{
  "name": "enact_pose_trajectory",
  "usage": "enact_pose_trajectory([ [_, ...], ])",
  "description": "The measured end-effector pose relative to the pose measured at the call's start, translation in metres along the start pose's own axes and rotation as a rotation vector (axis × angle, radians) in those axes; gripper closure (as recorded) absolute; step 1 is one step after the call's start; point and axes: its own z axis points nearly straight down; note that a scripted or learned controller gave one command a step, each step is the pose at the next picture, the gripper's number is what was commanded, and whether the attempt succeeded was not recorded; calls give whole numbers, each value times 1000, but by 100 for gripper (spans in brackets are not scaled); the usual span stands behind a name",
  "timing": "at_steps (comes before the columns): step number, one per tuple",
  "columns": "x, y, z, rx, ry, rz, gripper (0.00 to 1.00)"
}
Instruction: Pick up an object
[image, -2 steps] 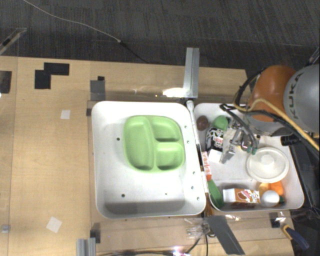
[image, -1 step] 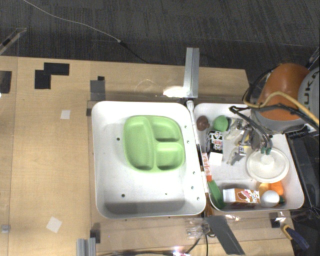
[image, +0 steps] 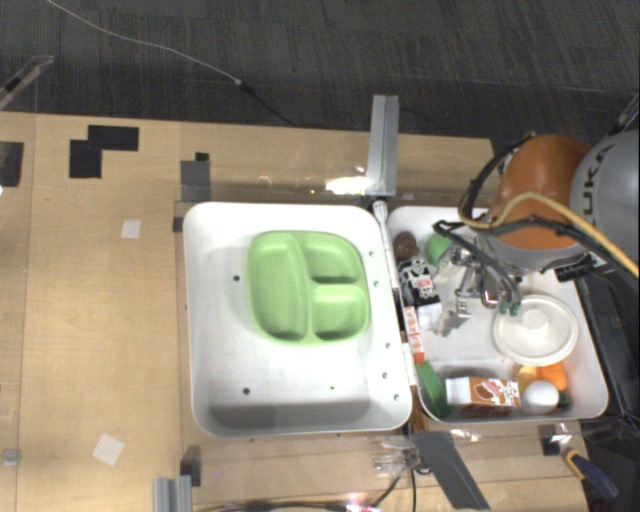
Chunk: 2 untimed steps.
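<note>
Two shallow white plastic bins sit side by side on the pale wooden bench (image: 90, 350). The left bin (image: 215, 395) holds one thing: a smooth green divided plate (image: 305, 285) with rounded corners and three compartments. The right bin (image: 595, 385) is crowded: one round white bowl (image: 537, 328) with a glossy rim, one flat brown carton (image: 488, 392) lying on its side, one white egg-shaped ball (image: 541, 397), one small dark brown lump (image: 404, 244), and one black-and-white toy (image: 416, 276) against the left wall. The metal end effector (image: 478, 292) hangs over the right bin's middle, just left of the bowl; I cannot tell how it is set, and nothing shows in its grip.
</note>
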Motion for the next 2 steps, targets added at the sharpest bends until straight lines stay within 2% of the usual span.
enact_pose_trajectory([
  [1,40,-9,11,-7,-5,155,0],
  [2,34,-9,-3,-6,-22,152,100],
])
